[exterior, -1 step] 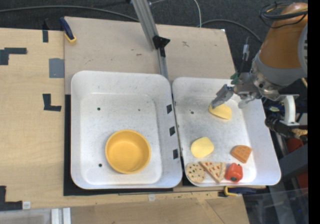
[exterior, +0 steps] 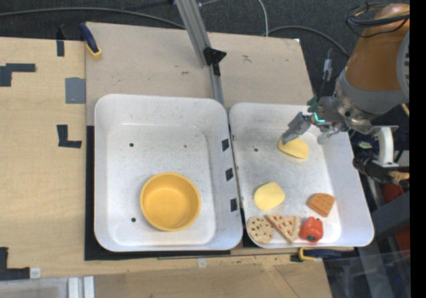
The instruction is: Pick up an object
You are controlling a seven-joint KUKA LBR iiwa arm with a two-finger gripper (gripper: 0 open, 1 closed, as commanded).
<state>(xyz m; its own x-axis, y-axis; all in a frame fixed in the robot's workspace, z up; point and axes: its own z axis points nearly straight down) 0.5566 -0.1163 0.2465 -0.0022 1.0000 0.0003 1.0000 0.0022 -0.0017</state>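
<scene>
My gripper hangs over the back part of the right bin, open, its fingers spread just above a pale yellow food piece that lies on the bin floor. Nothing is held between the fingers. Further forward in the same bin lie a rounder yellow piece, an orange-brown piece, a round cracker, a triangular waffle piece and a red pepper.
The left bin holds a yellow bowl near its front. A grey metal pole slants in from the top down to the divide between the bins. Cables run behind the bench.
</scene>
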